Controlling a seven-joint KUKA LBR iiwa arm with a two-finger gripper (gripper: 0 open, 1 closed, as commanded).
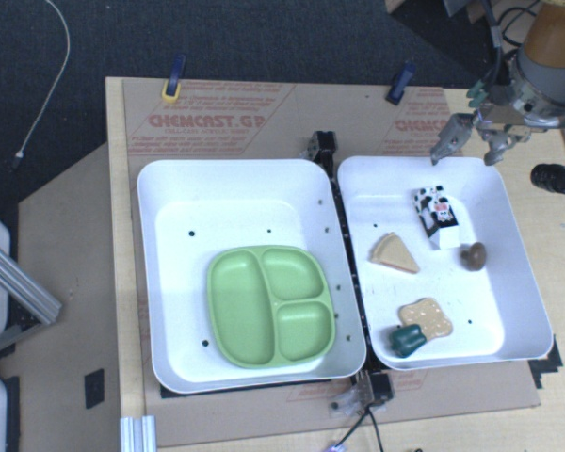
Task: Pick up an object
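Bins side by side on bench. Left bin (169, 205) holds a green divided plate (270, 304), lying flat toward its near side. Right bin (508, 215) holds five items: tan wedge (394, 253) near the left wall, toast-like slice (426, 317) with a dark green object (407, 340) touching its near-left corner, black-and-white block (437, 216) toward the far side, small brown ball (473, 255) just right of the block. Gripper (471, 145) hovers over the right bin's far rim, fingers spread open, nothing between them.
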